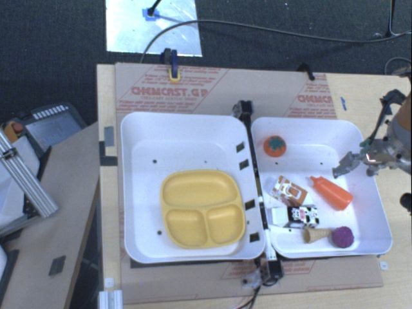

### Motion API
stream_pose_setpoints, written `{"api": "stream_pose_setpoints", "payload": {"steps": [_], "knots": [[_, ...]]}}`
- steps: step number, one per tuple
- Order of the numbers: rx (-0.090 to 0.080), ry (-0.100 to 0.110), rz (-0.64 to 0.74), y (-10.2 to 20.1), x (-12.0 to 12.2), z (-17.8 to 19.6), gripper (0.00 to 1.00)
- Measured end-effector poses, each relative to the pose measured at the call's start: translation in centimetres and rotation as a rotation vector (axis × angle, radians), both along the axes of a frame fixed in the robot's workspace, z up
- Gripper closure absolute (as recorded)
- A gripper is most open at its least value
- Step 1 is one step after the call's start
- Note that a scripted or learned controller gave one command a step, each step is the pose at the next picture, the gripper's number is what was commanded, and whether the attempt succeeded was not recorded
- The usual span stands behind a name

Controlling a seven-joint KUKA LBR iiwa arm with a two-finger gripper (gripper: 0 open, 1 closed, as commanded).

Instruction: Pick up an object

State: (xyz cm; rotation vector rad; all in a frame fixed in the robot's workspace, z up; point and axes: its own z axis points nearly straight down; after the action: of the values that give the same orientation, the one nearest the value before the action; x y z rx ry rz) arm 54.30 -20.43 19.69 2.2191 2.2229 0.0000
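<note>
We saw the gripper (344, 166), its state unclear, just right of the orange bottle (331, 192), whose long axis ran diagonally below it.

Glossy yellow plastic tray (203, 208)

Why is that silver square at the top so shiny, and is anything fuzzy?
In the camera view, the silver sheet glares from overhead light; the white bins are bright with soft shadows at their walls; the tool at the right edge looks slightly blurred.
</note>
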Motion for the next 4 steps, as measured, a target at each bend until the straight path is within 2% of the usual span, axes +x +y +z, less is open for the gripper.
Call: {"api": "stream_pose_setpoints", "payload": {"steps": [1, 2, 3, 4], "knots": [[0.000, -0.001, -0.001, 0.4, 0.0, -4.1, 0.00], [0.000, -0.001, 0.002, 0.5, 1.1, -9.0, 0.00], [-0.003, -0.008, 0.002, 0.4, 1.3, -7.6, 1.00], [-0.002, -0.006, 0.004, 0.7, 2.2, -2.9, 1.00]]}}
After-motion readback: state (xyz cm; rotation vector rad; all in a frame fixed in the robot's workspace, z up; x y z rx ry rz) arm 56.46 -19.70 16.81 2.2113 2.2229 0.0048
